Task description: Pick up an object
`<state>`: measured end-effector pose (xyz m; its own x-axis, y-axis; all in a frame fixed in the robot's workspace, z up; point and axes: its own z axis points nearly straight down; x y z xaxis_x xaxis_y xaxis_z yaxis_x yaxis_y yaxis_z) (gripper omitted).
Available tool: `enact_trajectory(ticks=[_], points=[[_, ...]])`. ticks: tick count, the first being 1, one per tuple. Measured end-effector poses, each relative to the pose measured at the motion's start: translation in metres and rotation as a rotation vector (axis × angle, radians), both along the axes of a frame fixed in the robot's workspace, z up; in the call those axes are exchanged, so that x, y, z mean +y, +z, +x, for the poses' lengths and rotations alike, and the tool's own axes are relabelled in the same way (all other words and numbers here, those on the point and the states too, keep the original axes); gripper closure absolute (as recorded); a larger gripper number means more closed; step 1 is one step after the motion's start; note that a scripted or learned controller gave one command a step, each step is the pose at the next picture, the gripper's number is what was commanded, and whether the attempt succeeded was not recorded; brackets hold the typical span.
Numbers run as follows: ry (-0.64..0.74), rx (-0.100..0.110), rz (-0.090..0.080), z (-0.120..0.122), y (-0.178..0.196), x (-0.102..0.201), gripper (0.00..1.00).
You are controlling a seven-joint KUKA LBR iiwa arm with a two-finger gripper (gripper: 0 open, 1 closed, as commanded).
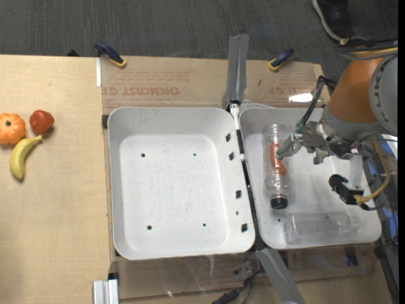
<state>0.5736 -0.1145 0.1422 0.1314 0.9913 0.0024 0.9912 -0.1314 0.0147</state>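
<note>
From the overhead camera we see the pincer [297, 145] at centre right, over the right bin [374, 230]; whether it is open or closed we cannot tell; just left of it a clear bottle [276, 168] with a black cap lies in that bin; the left bin [117, 189] sits alongside.

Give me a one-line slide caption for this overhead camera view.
Robot arm reaches over the right bin, beside a clear bottle; left bin nearby.
</note>
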Motion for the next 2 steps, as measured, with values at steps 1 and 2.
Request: enact_trajectory(ticks=[1,2], points=[[0.132,0.014,-0.003,0.074,-0.05,-0.002,0.0],[0.134,0.01,-0.005,0.075,-0.038,-0.002,1.0]])
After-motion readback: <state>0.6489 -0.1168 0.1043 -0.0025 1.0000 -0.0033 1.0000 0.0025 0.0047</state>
